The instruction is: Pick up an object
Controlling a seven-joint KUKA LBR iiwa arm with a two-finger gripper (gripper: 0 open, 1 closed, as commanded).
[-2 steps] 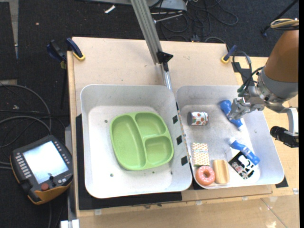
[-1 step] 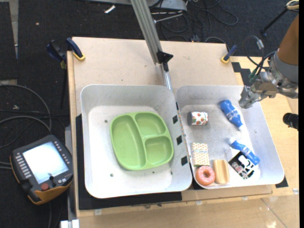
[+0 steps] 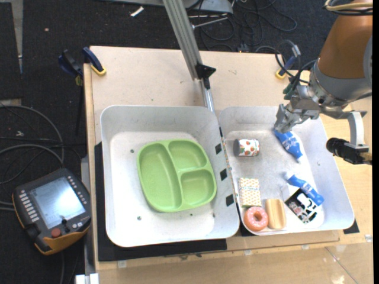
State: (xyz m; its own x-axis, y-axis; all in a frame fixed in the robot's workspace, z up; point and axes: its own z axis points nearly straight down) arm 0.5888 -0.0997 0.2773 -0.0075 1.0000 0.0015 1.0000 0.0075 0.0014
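Hovering: hand point(image 3: 288, 122) above blue packet point(image 3: 290, 143) | grip state unreadable | packet's top hidden

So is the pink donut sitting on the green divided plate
No, the pink donut lies in the right bin beside the tan bun, while the green divided plate sits in the left bin.

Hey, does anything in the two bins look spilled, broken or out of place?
Nothing stands out. The green divided plate lies flat in the left bin; the donut, the blue packet and other small items sit loose but intact in the right bin.
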